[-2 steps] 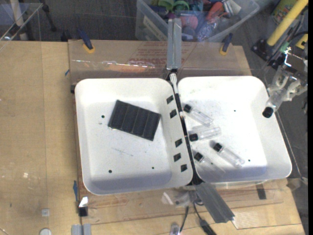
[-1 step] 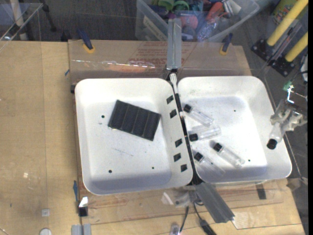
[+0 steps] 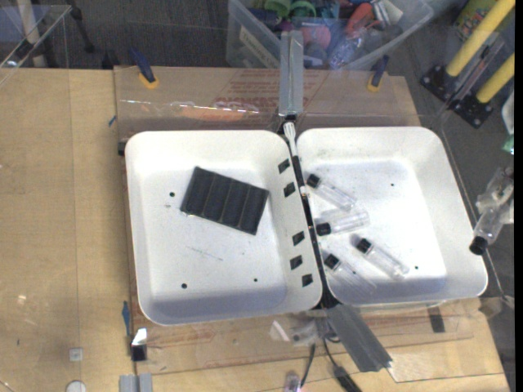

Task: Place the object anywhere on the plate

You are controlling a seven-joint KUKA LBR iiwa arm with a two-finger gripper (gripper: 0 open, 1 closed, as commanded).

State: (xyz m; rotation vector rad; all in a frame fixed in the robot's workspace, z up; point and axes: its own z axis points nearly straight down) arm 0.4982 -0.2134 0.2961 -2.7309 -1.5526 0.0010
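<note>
Barely seen, the grey gripper sits at the right bin's outer rim; its grasp cannot be told.
Well left of it, the flat black ribbed rectangular plate lies with its long axis slanting down-right.

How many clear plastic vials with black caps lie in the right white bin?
4: clear plastic vials with black caps, one upper, one middle, one lower right, one lower left, faint. All lie near the bin's left side.
</note>
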